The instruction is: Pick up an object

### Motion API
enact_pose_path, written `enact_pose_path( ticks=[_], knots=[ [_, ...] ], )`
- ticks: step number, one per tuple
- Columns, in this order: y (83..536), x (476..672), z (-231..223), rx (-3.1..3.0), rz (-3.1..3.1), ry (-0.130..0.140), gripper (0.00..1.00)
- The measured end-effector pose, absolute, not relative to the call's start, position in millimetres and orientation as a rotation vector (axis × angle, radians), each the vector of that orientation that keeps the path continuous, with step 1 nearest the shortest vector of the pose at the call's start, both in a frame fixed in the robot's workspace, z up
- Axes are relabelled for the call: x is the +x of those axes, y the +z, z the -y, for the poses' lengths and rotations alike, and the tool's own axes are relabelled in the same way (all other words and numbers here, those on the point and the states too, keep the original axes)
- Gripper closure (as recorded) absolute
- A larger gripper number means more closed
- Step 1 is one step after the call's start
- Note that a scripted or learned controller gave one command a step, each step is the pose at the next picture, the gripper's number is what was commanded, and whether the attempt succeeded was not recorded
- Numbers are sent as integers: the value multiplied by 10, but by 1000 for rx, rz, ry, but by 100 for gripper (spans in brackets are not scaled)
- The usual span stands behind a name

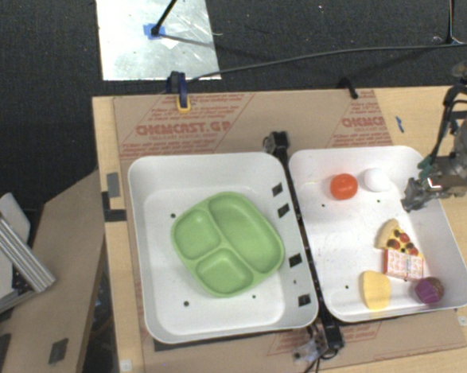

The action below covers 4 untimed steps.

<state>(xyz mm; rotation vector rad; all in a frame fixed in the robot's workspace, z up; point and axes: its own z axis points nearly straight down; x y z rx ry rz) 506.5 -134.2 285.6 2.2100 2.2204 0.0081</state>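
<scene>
gripper [416, 195] at right bin [323, 215] rim, perhaps touching

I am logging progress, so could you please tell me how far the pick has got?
Done: nothing looks lifted. The tomato, egg, pizza slice, cheese and plum all lie in the right bin. In hand: the gripper sits at that bin's right rim. Left: grasp and lift one.

Toy foods [400, 251] in right bin [332, 229]
</scene>
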Motion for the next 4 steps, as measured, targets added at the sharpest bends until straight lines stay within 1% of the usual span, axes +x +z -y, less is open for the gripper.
enact_pose_path(
  ticks=[1,3,4],
  knots=[
    [2693,5155,910,2212,-2230,3,100],
    [2648,5417,-112,2210,-2232,5,100],
    [2391,5595,-652,2211,-2232,3,100]
  ],
)
